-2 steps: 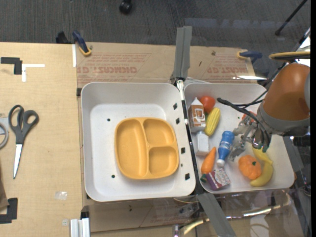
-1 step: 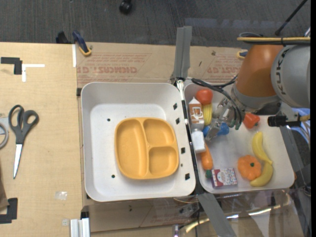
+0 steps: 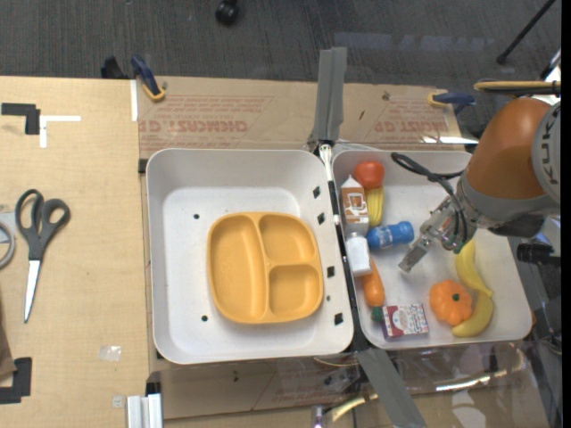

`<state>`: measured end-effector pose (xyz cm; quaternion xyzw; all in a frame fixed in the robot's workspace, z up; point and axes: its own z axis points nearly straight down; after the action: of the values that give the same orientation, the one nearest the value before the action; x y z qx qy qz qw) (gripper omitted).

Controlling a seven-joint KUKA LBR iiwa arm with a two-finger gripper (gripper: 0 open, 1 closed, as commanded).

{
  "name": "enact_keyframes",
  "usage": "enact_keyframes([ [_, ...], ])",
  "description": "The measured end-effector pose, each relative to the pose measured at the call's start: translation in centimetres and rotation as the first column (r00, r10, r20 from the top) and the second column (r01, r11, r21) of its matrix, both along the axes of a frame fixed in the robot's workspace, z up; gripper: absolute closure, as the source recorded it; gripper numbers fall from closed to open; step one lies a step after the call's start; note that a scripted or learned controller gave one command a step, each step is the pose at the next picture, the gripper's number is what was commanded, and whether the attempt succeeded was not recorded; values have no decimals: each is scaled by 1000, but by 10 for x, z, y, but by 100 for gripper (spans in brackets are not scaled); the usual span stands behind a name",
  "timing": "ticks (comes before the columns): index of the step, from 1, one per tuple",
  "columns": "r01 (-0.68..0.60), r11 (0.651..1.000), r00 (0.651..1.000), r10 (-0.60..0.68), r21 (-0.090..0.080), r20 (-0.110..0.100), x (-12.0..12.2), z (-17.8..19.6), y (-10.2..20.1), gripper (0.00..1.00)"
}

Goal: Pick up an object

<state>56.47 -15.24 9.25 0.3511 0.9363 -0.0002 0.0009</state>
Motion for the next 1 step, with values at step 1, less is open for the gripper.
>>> enact_keyframes([
  [1, -15, 1000, 1000, 15, -1, 2, 75, 1, 40, 0],
])
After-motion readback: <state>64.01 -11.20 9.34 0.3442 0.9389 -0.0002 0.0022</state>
